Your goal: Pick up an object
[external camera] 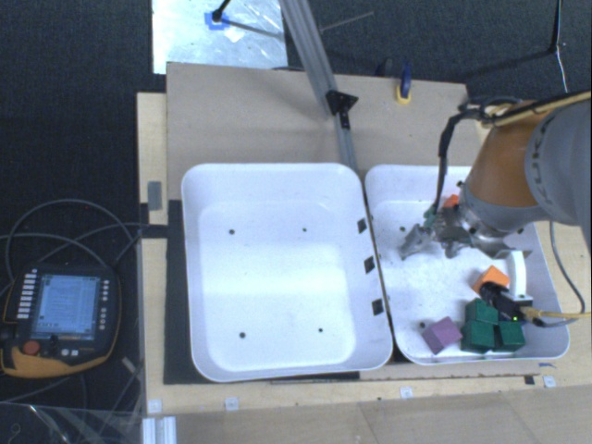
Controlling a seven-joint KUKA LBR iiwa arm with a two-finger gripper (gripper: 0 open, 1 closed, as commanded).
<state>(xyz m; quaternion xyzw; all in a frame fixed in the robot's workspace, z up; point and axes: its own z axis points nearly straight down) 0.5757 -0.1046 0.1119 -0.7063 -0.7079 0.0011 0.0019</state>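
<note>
Now | grey metal claw [413,242] | purple cube [441,334] | green angular block [487,326]

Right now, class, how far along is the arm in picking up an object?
Done: the arm is over the right bin. In hand: the tool sits low above bare floor, apart from the purple block and green blocks, which lie near the front wall. Left: reaching one, gripping it, lifting it.

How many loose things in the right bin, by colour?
Purple block: 1
Green block: 1
Orange piece: 1
Total: 3
Orange speck by the arm: too hidden to count.
</note>
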